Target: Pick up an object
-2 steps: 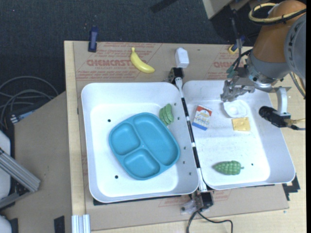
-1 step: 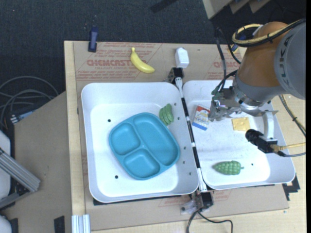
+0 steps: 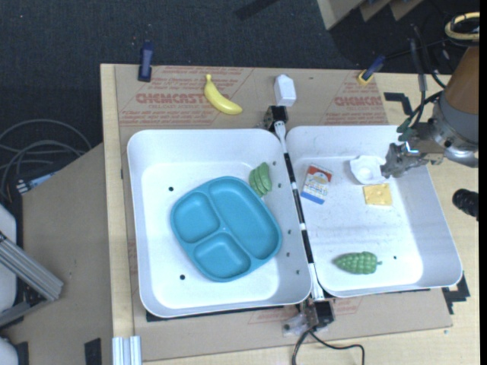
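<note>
One camera watches me from high above the surface (image 3: pixel 228 105), fixed, tilted down at a slant so the far edge sits at the top of its view and the near edge at the bottom. It stands well back, taking in both white bins whole, the left bin (image 3: pixel 144 158) and the right bin (image 3: pixel 434 226), plus dark floor beyond. My arm (image 3: pixel 460 101) enters from the right.
</note>
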Action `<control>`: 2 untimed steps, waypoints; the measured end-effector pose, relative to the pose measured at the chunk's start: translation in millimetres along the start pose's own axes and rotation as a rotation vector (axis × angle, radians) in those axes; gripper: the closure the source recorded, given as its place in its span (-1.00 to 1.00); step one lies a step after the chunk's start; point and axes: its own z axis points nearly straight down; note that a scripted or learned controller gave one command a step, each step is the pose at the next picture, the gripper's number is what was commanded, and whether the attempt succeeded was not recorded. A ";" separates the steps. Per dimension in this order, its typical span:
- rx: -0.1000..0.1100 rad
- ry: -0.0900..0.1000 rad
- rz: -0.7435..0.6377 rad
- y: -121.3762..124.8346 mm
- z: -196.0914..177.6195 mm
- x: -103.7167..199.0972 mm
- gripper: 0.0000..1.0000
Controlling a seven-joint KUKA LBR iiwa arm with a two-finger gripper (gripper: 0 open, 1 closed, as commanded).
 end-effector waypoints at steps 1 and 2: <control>0.004 0.003 -0.001 18.2 31.8 21.7 1.00; 0.004 0.002 -0.001 7.4 51.2 -10.6 1.00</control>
